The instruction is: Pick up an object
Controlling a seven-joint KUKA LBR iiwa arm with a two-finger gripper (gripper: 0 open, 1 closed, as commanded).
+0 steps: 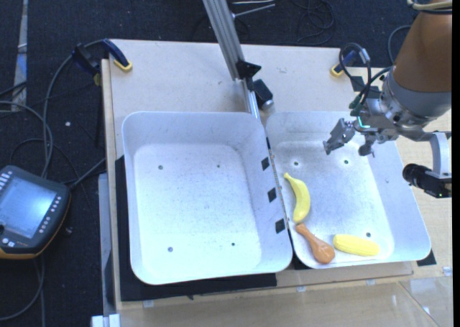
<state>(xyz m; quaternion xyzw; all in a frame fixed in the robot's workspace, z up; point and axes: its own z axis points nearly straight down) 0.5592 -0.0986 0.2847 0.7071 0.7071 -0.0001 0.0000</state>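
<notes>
In the right bin (388, 196), the gripper (348, 139) hovers at about 12 o'clock, fingers apart, holding nothing. The banana (300, 196) lies at 9 o'clock by the left wall, its long axis running 11 to 5 o'clock. An orange drumstick-shaped toy (317, 244) and a yellow oblong toy (356, 245) lie near 6 o'clock.

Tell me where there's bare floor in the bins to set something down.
The left bin floor is bare wall to wall. In the right bin, the far half below the tool is free; the near-left corner is crowded by the banana, orange drumstick toy and yellow piece.
</notes>
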